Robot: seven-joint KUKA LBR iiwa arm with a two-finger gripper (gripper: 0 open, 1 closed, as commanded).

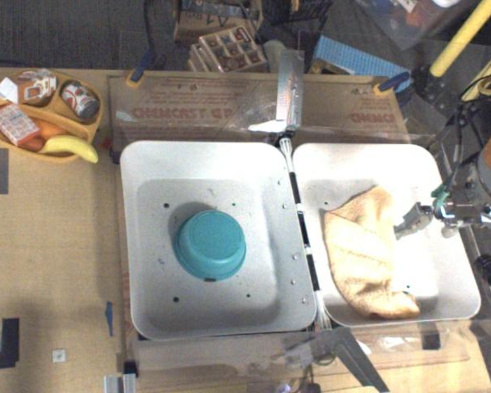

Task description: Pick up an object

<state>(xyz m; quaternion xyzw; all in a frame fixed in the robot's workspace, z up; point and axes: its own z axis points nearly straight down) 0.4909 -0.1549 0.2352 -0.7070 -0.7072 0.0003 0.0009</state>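
A tan cloth (pixel 367 252) lies crumpled in the right bin (pixel 450 301), stretching from the bin's middle down to its front edge. A teal bowl (pixel 211 243) sits upside down in the middle of the left bin (pixel 147 178). My gripper (pixel 428 224) hangs over the right side of the right bin, just beside the cloth's upper right corner. It is open, with nothing between its fingers.
A yellow tray (pixel 41 121) with a banana and food packets rests on the bench at the far left. A cardboard sheet (pixel 204 109) lies behind the bins. Cables and boxes crowd the back, and the arm's hardware stands along the right edge.
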